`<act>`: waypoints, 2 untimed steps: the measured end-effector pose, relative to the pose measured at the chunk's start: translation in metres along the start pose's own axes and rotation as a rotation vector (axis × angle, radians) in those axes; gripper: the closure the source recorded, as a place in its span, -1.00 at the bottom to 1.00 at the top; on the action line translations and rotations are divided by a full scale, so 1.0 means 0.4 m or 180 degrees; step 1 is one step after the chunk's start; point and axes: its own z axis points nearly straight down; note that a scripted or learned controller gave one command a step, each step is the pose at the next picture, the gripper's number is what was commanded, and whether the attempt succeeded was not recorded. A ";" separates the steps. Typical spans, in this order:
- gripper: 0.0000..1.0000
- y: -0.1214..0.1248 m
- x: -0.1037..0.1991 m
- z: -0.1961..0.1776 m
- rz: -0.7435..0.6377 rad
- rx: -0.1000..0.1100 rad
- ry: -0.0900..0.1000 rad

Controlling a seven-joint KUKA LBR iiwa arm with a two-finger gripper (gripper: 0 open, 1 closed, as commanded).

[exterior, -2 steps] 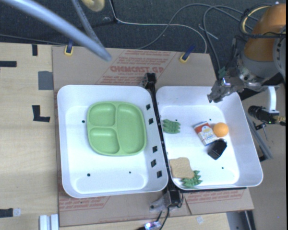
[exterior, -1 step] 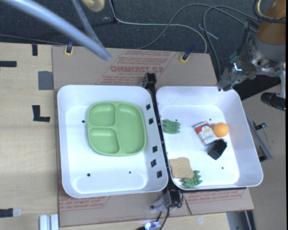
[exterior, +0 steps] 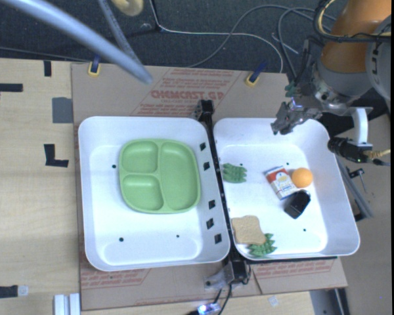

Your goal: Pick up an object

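Several small objects lie in the right bin [exterior: 318, 133], and any of them would satisfy your task. The orange ball [exterior: 302, 177] sits near the middle right, touching a small red-and-white carton [exterior: 279, 180]; just below them lies a black block [exterior: 297, 205]. Toward the front edge you have a tan slice of toy bread [exterior: 247, 229] with a green leafy piece [exterior: 263, 247] beside it, and another green piece [exterior: 234, 172] rests near the divider. The left bin [exterior: 92, 176] holds a green divided plate [exterior: 160, 176].

Judge the ball as light, rigid and smooth; it will likely roll or squirt out unless you close across its widest part. The carton looks light with flat sides, probably the easier hold if you take it across its narrow width. The bread looks soft and flat, hard to get under.

Your gripper [exterior: 287, 119] hovers over the back rim of the right bin, well apart from everything. The ball and carton lie nearest, forward of it toward the bin's middle. Whether it is parted or closed, I cannot tell; nothing is visibly between its tips.
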 end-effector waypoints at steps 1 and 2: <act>1.00 -0.019 0.104 0.031 0.0007 0.0000 -0.0004; 1.00 -0.057 0.236 0.031 -0.0002 -0.0001 0.0000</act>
